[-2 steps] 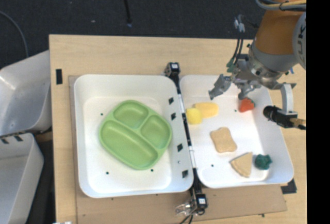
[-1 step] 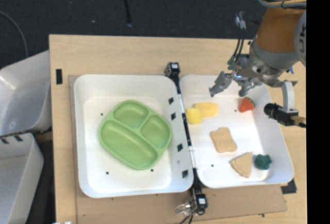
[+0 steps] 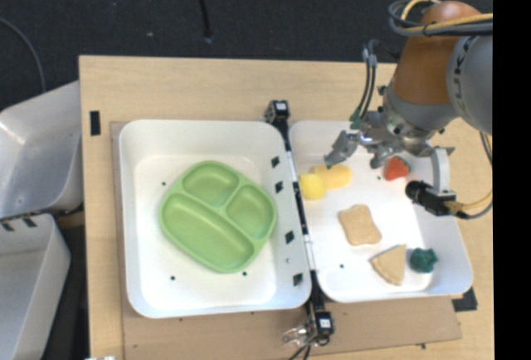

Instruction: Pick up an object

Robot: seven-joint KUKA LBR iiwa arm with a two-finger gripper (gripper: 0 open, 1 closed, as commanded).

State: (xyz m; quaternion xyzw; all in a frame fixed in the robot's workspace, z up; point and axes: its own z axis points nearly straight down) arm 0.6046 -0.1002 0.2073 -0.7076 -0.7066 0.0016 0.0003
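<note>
My gripper [image 3: 358, 154] hangs over the back of the right bin [image 3: 448, 221], its two fingers spread apart with nothing between them. A yellow toy [image 3: 323, 181] lies just below the left fingertip [image 3: 336, 153]. To the right of the other finger sits a small red piece [image 3: 396, 169]. Nearer the front lie a tan bread-shaped slice [image 3: 359, 225], a tan wedge [image 3: 390, 265] and a small dark green piece [image 3: 424, 259].
The left bin [image 3: 137, 267] holds a green divided plate [image 3: 217, 216]. A ridge with black clips [image 3: 292, 209] separates the bins. The arm's orange band [image 3: 427, 60] rises at the back right, with a black cable fitting [image 3: 427, 197] over the right bin.
</note>
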